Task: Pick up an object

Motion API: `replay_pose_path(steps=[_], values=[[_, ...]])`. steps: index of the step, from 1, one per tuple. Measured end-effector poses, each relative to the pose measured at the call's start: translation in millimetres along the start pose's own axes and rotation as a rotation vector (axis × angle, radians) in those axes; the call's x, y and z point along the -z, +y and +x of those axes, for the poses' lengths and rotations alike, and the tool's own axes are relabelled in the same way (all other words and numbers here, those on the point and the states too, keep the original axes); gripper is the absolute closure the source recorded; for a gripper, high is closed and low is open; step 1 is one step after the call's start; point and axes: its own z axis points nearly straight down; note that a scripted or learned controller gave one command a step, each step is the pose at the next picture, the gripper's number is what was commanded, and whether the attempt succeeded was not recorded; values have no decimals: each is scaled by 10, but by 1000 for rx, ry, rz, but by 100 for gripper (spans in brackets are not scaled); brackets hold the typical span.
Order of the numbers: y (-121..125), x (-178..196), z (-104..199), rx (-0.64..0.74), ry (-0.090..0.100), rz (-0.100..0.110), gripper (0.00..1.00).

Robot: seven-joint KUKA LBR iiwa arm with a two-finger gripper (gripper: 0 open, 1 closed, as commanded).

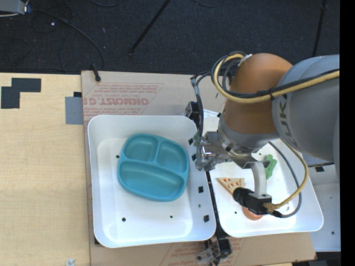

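Hanging over the right bin close to the divider, the gripper is hidden under the wrist, so I cannot tell whether it is open or closed. The orange wedge lies just beside it, toward the bin's near edge.

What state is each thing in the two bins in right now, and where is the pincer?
teal divided plate: flat, right way up, in the left bin.
orange wedge: flat in the right bin.
green piece: in the right bin, partly hidden by the arm.
red-orange piece: in the right bin, partly hidden.
pincer: low at the wall between the bins.
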Motion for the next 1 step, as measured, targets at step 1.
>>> replay_pose_path(steps=[1], values=[[127, -74, 503, 0, -1, -3, 100]])
